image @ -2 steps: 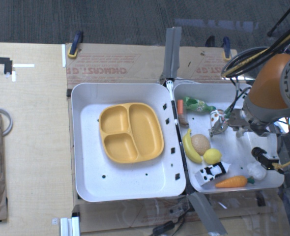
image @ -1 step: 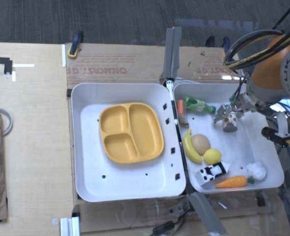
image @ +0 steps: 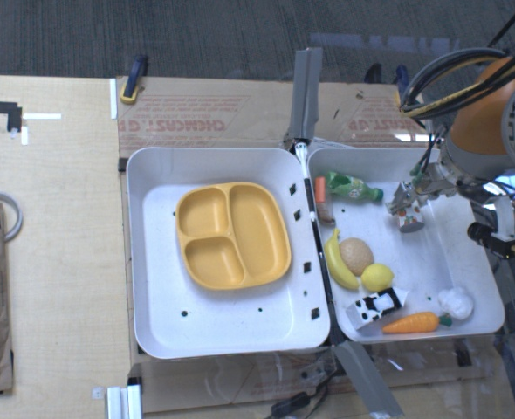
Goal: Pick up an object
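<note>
Heads up, the near end of the right bin (image: 489, 278) is where you'd get burned. One carrot (image: 411, 323), one black-and-white cow toy (image: 376, 306) and one white garlic bulb (image: 456, 302) sit crowded against the front wall, so a grab there could nudge a neighbour or scrape the rim. Just behind them, one lemon (image: 377, 277), one banana (image: 339, 264) and one brownish round thing, maybe a potato (image: 356, 253), are touching, so you could easily pinch two or squirt one out. Farther back lies one green bottle (image: 353, 187), on its side and likely to roll.

The pincer (image: 408, 209) hangs low over bare bin floor near the back, well apart from the pile; spread or pressed together, I can't tell, and nothing visible in it.

The left bin (image: 153, 321) has one yellow divided plate (image: 233, 234). Two bins on the surface (image: 48, 260).
</note>
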Available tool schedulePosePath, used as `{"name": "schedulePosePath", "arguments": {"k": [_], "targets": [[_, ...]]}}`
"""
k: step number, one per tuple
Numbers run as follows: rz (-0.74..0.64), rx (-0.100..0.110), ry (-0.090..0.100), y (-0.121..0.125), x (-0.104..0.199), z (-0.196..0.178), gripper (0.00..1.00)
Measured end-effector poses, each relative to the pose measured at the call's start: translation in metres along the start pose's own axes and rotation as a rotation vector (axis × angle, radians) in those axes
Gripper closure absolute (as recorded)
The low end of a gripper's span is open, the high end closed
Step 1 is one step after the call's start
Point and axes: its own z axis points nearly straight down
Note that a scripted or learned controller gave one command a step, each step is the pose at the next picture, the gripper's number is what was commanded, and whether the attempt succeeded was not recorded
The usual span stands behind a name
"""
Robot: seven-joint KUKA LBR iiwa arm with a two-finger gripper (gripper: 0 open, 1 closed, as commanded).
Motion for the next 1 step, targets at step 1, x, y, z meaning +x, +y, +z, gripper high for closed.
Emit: {"name": "schedulePosePath", "arguments": {"k": [1], "targets": [[0.185,0.003,0.001,0.0343,-0.0306,0.0098,1.0]]}}
